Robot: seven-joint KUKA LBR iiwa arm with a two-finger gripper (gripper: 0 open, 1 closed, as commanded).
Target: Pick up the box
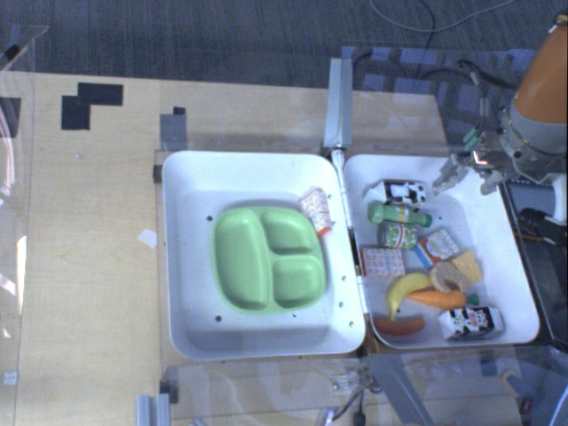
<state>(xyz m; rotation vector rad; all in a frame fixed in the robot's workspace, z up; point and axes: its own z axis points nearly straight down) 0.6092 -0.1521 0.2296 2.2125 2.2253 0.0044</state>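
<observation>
Several small items crowded the right bin (524,309), and we judged that crowding the main hazard. The box (382,262), a flat pinkish carton with a printed grid face, lay near the bin's left wall, touching the green can (398,235) above it and the banana (404,291) below. We thought fingers descending there could clip the can or pinch the banana instead, and a thin flat carton offers little edge to grip.

Our gripper (469,171) hung over the bin's upper right rim, its metal fingers spread apart and holding nothing, well apart from the box.

We noted a glossy green bottle (399,213), a cow-patterned carton (404,191), a smooth orange carrot (437,298) and a red sausage (399,326). The left bin (186,238) held a matte green divided tray (271,257).
</observation>
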